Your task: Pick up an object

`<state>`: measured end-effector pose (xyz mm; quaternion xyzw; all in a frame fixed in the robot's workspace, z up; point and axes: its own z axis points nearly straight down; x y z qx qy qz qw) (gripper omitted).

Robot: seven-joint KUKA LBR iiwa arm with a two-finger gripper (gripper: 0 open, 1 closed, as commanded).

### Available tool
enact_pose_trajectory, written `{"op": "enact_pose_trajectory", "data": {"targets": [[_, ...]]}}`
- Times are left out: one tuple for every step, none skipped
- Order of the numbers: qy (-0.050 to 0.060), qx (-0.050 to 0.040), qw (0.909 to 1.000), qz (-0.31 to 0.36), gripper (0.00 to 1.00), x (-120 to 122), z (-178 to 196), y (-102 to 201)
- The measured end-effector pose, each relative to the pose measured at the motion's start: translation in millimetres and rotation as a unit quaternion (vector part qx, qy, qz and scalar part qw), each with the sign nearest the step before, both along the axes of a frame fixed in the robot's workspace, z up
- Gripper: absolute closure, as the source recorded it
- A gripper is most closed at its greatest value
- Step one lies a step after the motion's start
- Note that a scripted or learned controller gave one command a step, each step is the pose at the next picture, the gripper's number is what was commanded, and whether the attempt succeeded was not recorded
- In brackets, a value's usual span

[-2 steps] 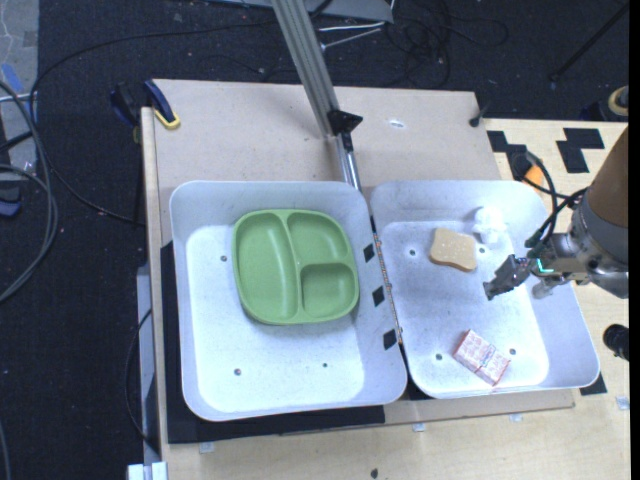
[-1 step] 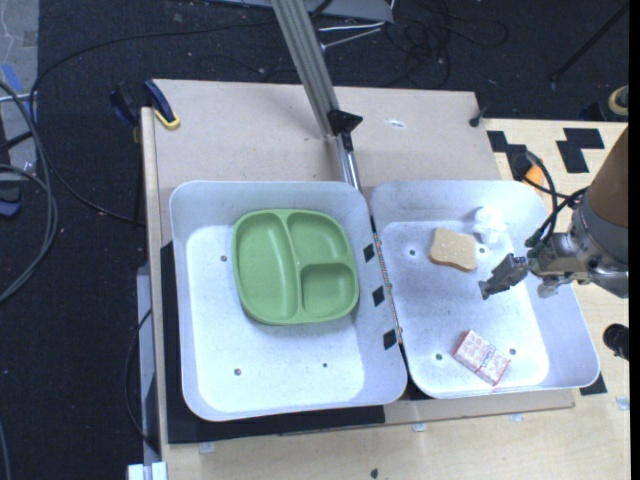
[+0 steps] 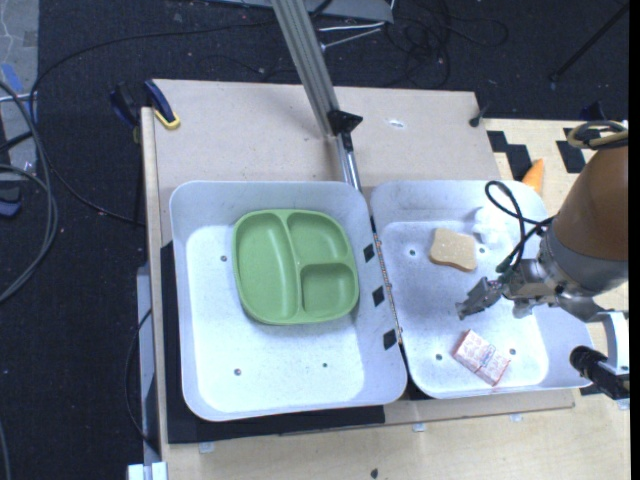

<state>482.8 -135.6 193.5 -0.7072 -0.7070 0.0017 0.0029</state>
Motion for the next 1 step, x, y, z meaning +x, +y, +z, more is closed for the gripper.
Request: {"op": "enact_pose_trajectory", "data": {"targets": [[0.000,0.0000,1.0000,0.000,0.00,-5.5,-44.8,3.6]]}}
